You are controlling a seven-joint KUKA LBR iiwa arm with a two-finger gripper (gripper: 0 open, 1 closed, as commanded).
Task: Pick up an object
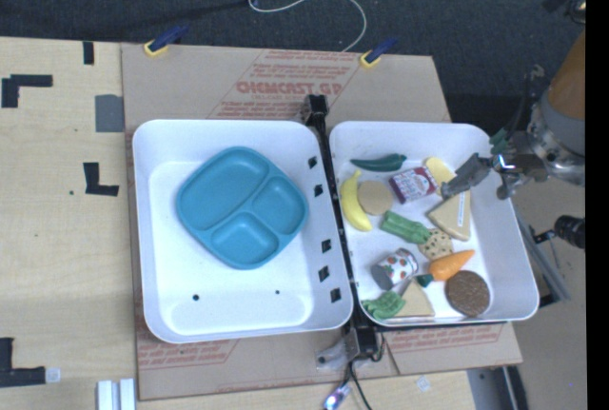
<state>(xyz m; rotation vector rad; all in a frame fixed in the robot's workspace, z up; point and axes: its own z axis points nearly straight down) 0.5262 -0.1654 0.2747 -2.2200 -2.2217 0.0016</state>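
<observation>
**Toy food crowds the right bin as the gripper hangs at its far rim**

Lowest in the frame, at the near edge of the right bin (519, 299), lie a round brown cookie-like disc (467, 292), a pale sandwich slice with green leaf (400, 305) and an orange carrot (447, 265) with a green tip. Just above them sit a small grey-and-white can (392, 267) lying tilted, a speckled cracker (437, 244), a green pickle-like piece (405, 228) and a tan wedge (453, 215). Further up are a yellow banana (354, 204) curved along the bin's left wall, touching a beige round piece (375, 199), then a purple-and-white packet (413, 183), a yellow lump (439, 170) and a dark green chili pepper (379, 162) near the far wall. No single piece is marked out as the one to lift.

At the bin's far right corner the gripper (476, 172) reaches in over the rim, a dark finger slanting down toward the tan wedge and yellow lump; whether its fingers are spread or pressed together cannot be told, and nothing is visibly held between them.

Beside it, the left bin (157, 208) holds a blue divided plate (243, 206). Both bins rest on a cardboard sheet (276, 85) with red lettering.
</observation>
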